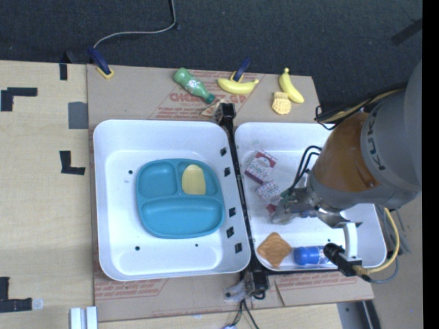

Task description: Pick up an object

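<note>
- Two white bins sit side by side on your bench: the left bin (113,184) and the right bin (288,132).
- One blue tray (171,208) lies in the middle of your left bin, with white floor showing all around it, most of it along the near edge.
- One yellow thing (193,180) lies in the tray's top right part.
- Behind the bins, on the brown board, you can see one green bottle (192,85), two bananas (236,86) (290,88) and one small corn piece (280,103).
- Four things lie in your right bin: one clear packet with red print (260,166) near the middle wall, one brown cookie-like piece (274,249) and one blue thing (307,255) by the near edge, and one small grey thing (278,214).
- Your gripper (291,204) is low in the right bin, just beside that small grey thing, and you cannot tell how its tips stand.
- Most of the bare floor in the right bin is along its far edge.
</note>
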